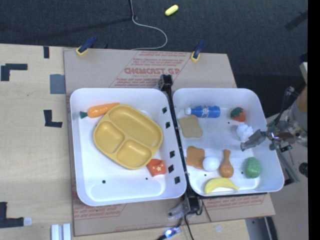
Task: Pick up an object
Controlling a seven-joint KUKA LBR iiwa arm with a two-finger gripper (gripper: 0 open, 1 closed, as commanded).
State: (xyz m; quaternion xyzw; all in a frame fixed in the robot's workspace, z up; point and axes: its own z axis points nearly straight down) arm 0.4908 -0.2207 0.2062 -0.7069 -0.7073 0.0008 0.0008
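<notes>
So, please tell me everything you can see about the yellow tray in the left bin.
The yellow tray looks like smooth plastic, rounded at its corners, with three compartments: one large at the upper right, two smaller ones toward the lower left. It lies flat but turned at a slant in the left bin. The toy carrot lies along its upper left edge, and the red block sits at its lower right corner.

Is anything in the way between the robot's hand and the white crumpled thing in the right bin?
Nothing visible is. The end effector hangs over the right bin, and the white crumpled object lies just up-left of it. The green object sits below, off that path.
</notes>
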